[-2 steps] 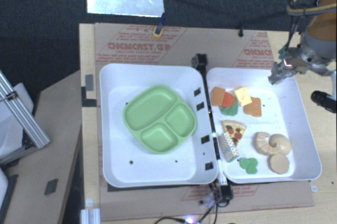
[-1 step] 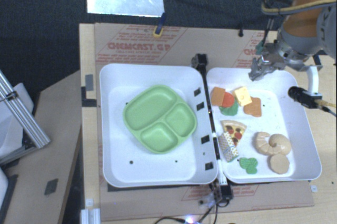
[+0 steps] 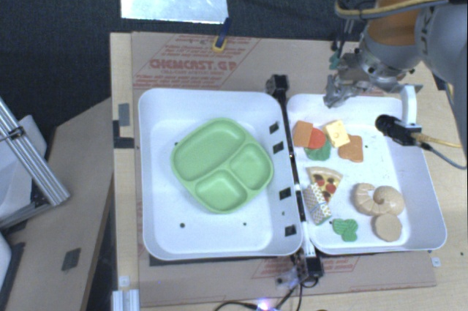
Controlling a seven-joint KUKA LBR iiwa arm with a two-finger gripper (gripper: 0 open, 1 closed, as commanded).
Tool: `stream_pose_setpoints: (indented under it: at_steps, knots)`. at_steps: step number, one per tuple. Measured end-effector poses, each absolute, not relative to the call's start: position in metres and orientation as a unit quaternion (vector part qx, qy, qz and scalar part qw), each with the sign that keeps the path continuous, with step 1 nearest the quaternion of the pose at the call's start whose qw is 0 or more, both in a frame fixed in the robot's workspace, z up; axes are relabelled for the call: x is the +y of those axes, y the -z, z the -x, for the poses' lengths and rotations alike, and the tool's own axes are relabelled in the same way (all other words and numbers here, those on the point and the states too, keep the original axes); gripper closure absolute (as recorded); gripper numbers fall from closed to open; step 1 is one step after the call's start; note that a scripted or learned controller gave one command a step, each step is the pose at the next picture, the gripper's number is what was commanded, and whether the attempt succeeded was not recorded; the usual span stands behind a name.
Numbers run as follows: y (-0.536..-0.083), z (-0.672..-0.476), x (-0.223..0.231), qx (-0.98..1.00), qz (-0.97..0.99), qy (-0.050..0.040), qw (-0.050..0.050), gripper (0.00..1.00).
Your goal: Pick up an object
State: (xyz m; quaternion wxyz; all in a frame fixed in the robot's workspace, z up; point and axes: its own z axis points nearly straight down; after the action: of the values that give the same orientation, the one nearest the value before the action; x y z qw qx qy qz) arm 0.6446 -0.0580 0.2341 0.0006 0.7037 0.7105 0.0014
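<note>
The grey two-finger claw (image 3: 338, 95) is hanging above the far edge of the right shallow white bin (image 3: 420, 178); whether it is spread or pressed together cannot be told, and nothing is showing between its tips. Just below it, a small yellow cheese-like block (image 3: 336, 132) is lying beside orange toy slices (image 3: 303, 135) and a green leafy piece (image 3: 318, 152). Farther below, a toy pizza wedge (image 3: 325, 181) and tan bread-like pieces (image 3: 377, 199) are resting. Well to the claw's left, a light green divided plastic plate (image 3: 221, 165) is sitting in the left white bin (image 3: 157, 156).
</note>
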Motion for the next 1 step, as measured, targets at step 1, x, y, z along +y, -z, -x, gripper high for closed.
stream_pose_setpoints:
  at_steps: [1]
  knots:
    - [-0.239,-0.6407,-0.0095,0.711,-0.704,-0.0013,0.0,1.0]
